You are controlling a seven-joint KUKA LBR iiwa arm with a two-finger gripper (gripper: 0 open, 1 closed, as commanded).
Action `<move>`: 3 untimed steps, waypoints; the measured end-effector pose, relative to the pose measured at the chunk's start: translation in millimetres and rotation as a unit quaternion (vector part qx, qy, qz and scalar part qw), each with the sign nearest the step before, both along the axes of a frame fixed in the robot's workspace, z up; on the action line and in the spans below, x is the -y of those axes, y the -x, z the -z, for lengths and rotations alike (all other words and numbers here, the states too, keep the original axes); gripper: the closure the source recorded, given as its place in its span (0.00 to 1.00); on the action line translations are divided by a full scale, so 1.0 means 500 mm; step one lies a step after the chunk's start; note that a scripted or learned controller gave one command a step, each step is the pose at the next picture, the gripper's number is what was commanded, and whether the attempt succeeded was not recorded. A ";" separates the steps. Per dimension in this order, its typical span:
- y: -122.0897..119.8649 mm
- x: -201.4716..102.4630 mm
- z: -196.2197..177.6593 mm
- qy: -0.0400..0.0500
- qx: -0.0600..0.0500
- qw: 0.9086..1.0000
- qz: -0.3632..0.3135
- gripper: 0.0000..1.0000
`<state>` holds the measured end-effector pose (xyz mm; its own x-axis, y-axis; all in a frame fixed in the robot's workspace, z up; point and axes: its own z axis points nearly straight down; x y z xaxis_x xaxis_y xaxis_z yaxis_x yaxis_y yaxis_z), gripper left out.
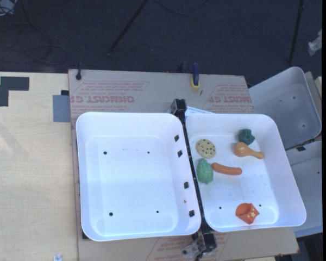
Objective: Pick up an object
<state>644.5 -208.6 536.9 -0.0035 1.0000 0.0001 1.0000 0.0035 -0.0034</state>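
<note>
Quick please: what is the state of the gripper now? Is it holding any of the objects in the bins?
Gripper: not in view, so its state cannot be told. The cookie, carrot and red block lie in the right bin.

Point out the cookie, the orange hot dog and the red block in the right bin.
cookie (205,148), camera view, middle of its speckled top.
orange hot dog (226,169), camera view, midway along its length.
red block (247,212), camera view, centre of its upper face.
</note>
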 end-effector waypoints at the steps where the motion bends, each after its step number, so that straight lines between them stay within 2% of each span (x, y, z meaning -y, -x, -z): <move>1: 0.000 0.000 0.000 0.000 0.000 1.000 0.000 0.00; 3: 0.000 0.000 0.000 0.000 0.000 1.000 0.000 0.00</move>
